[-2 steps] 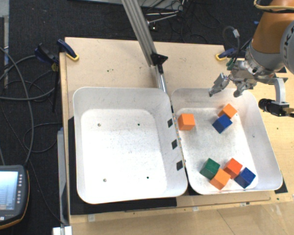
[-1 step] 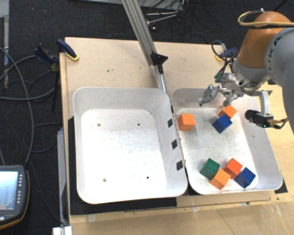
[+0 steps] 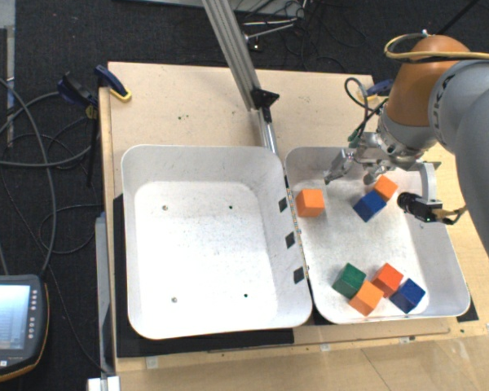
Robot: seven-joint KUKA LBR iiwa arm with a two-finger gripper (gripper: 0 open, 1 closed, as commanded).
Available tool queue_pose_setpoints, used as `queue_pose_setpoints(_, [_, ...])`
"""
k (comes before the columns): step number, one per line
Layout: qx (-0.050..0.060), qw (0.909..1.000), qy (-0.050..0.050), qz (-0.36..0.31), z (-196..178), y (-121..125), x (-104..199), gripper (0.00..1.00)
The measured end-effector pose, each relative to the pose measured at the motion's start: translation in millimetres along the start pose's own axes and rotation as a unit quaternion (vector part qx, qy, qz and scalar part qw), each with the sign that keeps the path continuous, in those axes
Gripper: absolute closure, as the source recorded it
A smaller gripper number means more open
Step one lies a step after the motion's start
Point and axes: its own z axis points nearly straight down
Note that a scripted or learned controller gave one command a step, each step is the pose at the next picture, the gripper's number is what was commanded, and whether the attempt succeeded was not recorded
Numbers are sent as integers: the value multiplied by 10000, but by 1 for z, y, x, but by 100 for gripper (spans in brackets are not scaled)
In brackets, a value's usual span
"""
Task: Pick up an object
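Note:
The right bin (image 3: 440, 255) holds several small blocks. An orange cube (image 3: 310, 202) sits alone near the bin's left wall. A blue block (image 3: 370, 206) and an orange block (image 3: 385, 187) touch each other further right. At the front lie a green block (image 3: 350, 280), two orange blocks (image 3: 387, 278) (image 3: 366, 298) and a blue block (image 3: 407, 295) in a cluster. My gripper (image 3: 352, 172) hovers over the back of the right bin, between the lone orange cube and the blue-orange pair. It is open, with nothing between its fingers.
The left bin (image 3: 147, 169) stands beside the right one, sharing a raised middle edge (image 3: 292, 218). A metal pole (image 3: 236, 47) slants in from the top to the bins' back junction. Clamps and cables lie off the bench at left.

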Motion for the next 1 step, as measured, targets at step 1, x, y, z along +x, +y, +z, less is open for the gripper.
queue_pose_setpoints(1, [-14, 10000, -4, -2, -10, 1, 0, 100])
